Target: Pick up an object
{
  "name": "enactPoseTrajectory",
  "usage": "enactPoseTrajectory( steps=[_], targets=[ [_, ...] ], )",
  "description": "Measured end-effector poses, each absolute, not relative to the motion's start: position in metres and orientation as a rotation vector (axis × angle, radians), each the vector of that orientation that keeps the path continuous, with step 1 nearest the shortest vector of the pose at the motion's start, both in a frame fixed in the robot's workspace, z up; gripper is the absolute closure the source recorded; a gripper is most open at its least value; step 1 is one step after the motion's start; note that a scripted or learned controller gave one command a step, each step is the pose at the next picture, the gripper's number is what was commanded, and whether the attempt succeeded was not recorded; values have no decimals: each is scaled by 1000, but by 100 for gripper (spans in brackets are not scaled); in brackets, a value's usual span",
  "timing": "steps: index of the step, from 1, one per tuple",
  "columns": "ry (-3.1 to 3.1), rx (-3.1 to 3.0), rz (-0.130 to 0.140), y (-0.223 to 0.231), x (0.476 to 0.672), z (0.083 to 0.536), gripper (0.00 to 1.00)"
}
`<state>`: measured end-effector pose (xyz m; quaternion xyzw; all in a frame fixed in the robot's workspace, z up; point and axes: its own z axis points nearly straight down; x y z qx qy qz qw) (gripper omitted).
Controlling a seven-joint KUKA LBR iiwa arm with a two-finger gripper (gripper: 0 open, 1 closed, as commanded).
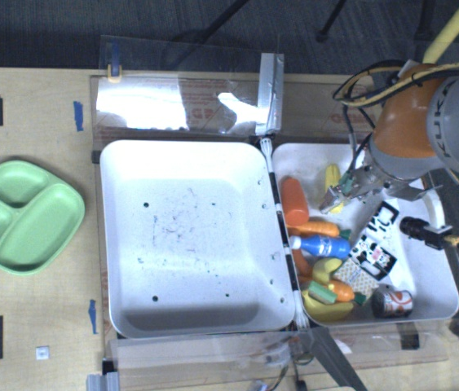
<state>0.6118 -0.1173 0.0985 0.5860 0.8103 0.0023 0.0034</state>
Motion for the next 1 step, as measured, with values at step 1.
enactPoseTrajectory(
  steps=[1],
  targets=[
    [2666, 1658, 2, -69, 574, 185, 100]
  ],
)
